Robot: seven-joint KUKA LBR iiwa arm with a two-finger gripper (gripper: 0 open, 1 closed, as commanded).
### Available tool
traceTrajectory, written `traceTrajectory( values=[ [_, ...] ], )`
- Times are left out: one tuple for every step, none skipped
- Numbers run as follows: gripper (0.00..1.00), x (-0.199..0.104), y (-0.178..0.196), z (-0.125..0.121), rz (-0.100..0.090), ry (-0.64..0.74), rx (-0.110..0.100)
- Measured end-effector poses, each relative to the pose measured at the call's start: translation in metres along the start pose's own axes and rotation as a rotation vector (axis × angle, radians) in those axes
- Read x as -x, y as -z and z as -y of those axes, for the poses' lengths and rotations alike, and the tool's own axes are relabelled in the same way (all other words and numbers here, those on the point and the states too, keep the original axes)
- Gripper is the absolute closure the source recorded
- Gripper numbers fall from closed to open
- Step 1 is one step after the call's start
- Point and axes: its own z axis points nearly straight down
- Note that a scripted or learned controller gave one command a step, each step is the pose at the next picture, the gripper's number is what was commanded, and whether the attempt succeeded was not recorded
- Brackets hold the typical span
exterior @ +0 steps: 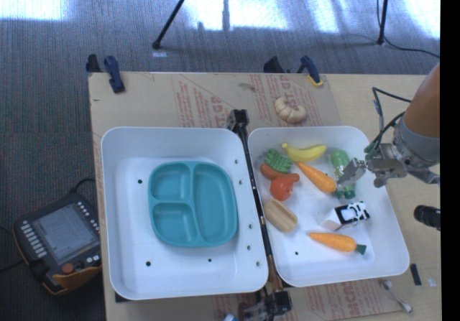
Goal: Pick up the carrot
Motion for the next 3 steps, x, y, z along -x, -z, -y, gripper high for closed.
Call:
traceTrajectory(
  values=[
    [0.00, -0.026, -0.108, -0.063, -0.007, -0.071, -0.004],
    [1.00, -0.025, -0.097, -0.064, -0.004, -0.069, -0.004],
    [1.00, -0.113, 0.057, -0.070, 0.001, -0.335, 0.003]
  ],
)
